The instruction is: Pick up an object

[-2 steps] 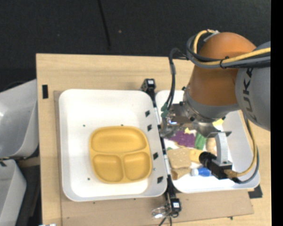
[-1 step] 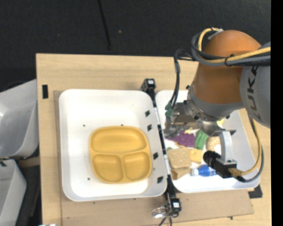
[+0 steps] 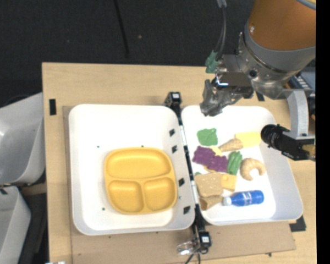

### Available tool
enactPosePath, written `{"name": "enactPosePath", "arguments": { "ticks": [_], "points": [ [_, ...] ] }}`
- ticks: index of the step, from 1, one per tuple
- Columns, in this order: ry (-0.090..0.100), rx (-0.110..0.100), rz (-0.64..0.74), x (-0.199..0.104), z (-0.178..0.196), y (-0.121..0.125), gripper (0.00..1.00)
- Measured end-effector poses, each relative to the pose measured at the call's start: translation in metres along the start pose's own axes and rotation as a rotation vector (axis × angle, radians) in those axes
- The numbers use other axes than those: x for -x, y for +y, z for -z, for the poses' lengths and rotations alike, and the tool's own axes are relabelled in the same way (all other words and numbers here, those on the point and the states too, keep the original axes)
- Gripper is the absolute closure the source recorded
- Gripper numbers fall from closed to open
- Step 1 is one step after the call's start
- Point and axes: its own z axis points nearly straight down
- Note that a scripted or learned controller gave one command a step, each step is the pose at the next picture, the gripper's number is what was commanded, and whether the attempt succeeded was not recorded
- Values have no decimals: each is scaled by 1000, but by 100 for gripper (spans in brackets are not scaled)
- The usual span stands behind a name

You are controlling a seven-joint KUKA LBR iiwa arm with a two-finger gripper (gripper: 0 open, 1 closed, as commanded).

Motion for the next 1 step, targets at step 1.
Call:
{"name": "enactPosePath", "arguments": {
  "ticks": [1],
  "points": [
    [-6, -20, -10, 55, -21, 0, 100]
  ]
}}
